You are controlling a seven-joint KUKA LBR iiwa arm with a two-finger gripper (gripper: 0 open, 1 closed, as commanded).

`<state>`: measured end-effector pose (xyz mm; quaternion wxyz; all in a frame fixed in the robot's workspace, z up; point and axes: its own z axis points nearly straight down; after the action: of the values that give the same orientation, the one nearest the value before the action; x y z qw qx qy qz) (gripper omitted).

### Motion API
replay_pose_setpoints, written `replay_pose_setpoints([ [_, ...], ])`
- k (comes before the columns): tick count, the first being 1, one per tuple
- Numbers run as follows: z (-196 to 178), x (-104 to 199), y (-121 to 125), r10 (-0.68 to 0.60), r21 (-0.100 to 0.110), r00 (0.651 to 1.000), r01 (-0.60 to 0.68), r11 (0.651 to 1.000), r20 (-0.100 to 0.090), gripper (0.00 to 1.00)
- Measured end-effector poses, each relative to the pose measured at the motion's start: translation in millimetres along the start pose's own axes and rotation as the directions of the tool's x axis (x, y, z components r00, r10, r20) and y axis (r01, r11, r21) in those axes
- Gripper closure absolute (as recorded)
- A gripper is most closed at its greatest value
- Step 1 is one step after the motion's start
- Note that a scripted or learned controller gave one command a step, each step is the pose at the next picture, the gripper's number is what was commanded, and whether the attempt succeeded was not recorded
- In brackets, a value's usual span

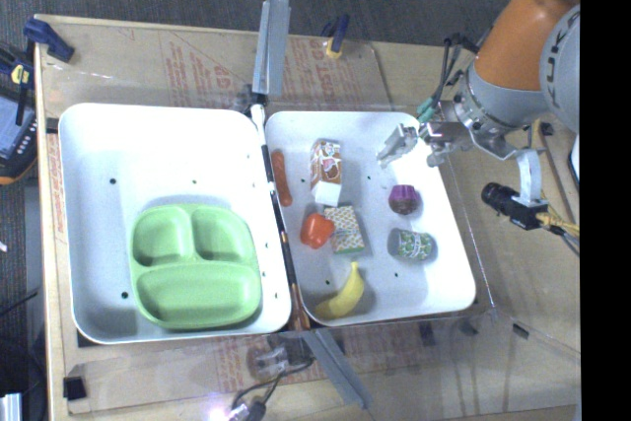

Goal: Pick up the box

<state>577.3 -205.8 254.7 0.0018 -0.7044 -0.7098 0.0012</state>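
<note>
Box (pixel 345 229): lay flat mid-way in the right bin (pixel 452 212), touching the red pepper (pixel 316 230), just above the banana (pixel 342 293).
End effector (pixel 399 144): hovered over the bin's upper right, well apart from the box; fingers looked spread, nothing between them.
Handling: likely light, stiff cardboard, patterned. Best gripped across its narrow sides; the pepper crowds one side.

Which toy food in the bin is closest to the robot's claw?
The purple one, just below the gripper. The banana, red pepper and sausage all lie farther left.
</note>
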Motion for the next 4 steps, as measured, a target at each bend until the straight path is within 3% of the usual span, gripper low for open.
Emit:
replay_pose_setpoints([
  [1, 113, 45, -17, -0.126, 0.002, 0.992, 0.126, 0.992, 0.001, 0.0],
  [2, 158, 67, -26, -0.16, -0.014, 0.987, 0.16, 0.987, 0.005, 0.0],
  [3, 147, 66, -25, -0.167, -0.012, 0.986, 0.167, 0.986, 0.01, 1.0],
  [4, 12, 105, -19, -0.358, -0.004, 0.934, 0.358, 0.934, 0.003, 1.0],
])
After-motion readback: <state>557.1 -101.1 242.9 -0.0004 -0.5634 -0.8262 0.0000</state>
